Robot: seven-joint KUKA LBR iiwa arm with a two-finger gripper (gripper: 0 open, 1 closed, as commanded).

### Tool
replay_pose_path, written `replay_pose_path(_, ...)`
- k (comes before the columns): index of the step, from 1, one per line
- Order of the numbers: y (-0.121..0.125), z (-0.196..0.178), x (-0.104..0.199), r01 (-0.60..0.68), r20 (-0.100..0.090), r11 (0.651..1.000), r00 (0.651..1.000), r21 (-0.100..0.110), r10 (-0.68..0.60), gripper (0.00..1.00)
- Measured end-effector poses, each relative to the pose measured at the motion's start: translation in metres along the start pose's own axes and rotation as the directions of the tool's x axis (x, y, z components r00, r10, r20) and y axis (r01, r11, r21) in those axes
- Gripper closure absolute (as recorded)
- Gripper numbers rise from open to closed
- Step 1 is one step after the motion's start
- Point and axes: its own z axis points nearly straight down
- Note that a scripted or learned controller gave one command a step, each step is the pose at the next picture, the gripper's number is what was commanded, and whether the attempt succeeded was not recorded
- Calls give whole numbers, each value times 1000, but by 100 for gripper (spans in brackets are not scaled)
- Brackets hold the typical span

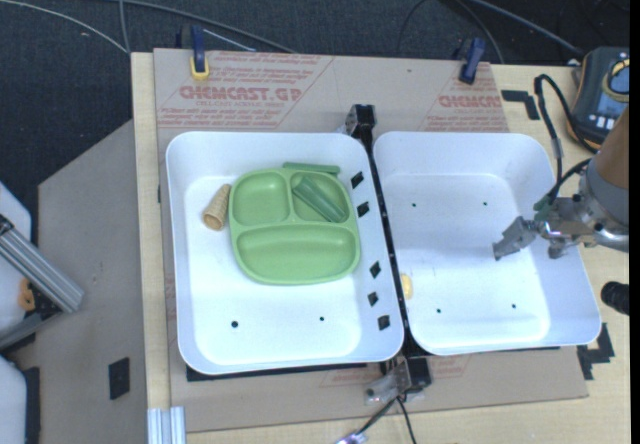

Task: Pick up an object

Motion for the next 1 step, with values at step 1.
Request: replay_pose_path(1, 3, -6, 0, 4, 3, 1000, 1000, -13, -4, 0)
